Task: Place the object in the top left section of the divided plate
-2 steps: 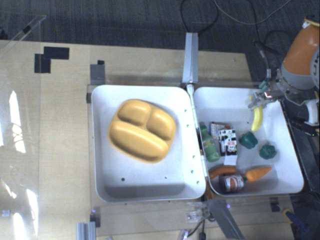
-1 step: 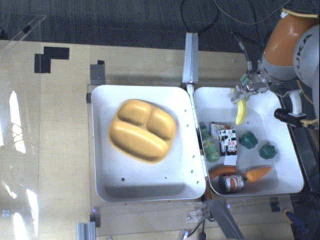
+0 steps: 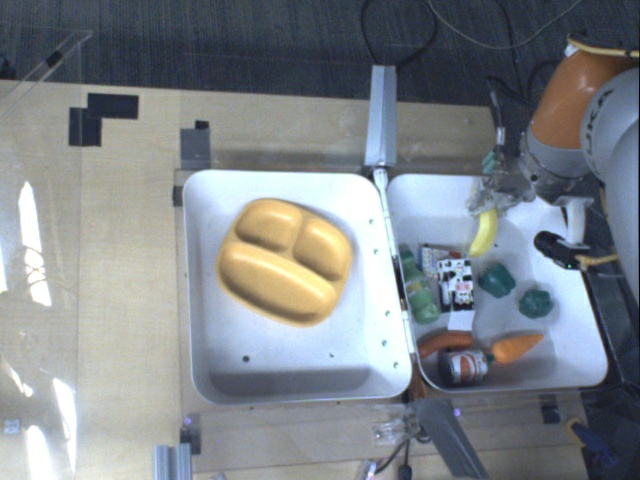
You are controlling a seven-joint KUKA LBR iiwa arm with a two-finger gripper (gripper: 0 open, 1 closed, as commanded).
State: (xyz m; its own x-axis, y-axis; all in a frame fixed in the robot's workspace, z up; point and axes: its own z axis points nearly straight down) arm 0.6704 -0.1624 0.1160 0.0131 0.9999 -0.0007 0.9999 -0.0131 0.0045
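A yellow divided plate [image 3: 285, 261] lies in the left bin [image 3: 200, 298], with two small sections at its far side and one long section at the front. Its top left section [image 3: 265, 226] holds nothing. My gripper [image 3: 494, 202] hovers over the far part of the right bin [image 3: 590, 363], well to the right of the plate. A yellow banana [image 3: 483, 234] hangs upright from it, its upper end pinched between the fingers.
The right bin also holds two green toys [image 3: 496, 280] [image 3: 535, 302], a carrot [image 3: 518, 347], a can [image 3: 462, 367], a red sausage [image 3: 445, 342], a green bottle [image 3: 420, 293] and a small printed box [image 3: 455, 276]. A metal divider [image 3: 381, 128] stands between the bins.
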